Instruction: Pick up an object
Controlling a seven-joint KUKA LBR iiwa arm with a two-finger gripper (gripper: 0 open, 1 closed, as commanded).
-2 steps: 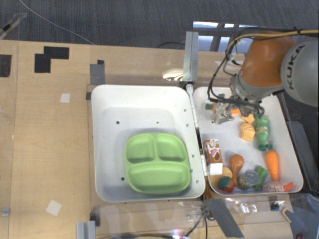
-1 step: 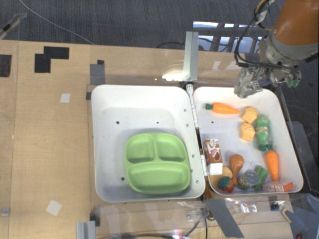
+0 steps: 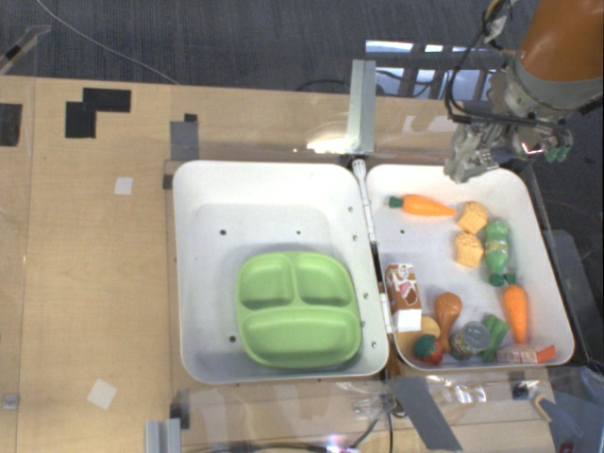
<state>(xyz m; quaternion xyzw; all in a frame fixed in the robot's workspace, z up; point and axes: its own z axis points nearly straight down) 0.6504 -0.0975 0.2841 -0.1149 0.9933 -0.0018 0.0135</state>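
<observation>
Jaws (image 3: 469, 163) above right bin's far edge, carrot (image 3: 424, 206) just below-left, apart

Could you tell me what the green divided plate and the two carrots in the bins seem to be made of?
The green divided plate looks like moulded plastic: even colour, soft sheen, rounded compartment edges. The carrot near the top of the right bin and the carrot by its right wall look like toy plastic or rubber, smooth and uniformly orange. I cannot tell hard from soft here.

Orange plastic toy carrot with green top (image 3: 422, 206) lies flat, horizontal, at the right white bin's (image 3: 538, 217) far left, apart from other toys
</observation>
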